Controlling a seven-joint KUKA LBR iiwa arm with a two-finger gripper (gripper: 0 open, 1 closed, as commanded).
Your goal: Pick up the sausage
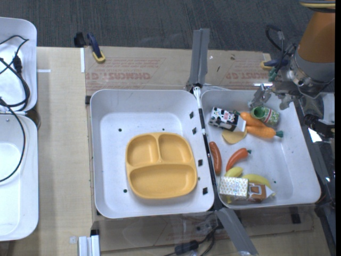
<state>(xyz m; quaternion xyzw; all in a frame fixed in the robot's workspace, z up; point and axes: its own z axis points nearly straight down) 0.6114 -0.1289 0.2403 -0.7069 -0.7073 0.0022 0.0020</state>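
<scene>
Approach step. The sausage (215,157) lies against the right bin's (298,188) left wall. The end effector (265,96) hovers near the far edge, apparently open and empty. Next: traverse to the sausage, descend.

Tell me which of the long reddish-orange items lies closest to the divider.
The sausage, dark red-brown, lying right along the divider. The pepper and carrot lie farther right.

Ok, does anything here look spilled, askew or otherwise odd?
Nothing looks spilled or damaged. The toy food lies loosely jumbled in the right bin, and the sausage rests against its left wall. The yellow divided plate sits flat in the left bin. The gripper hovers over the right bin's far edge.
</scene>
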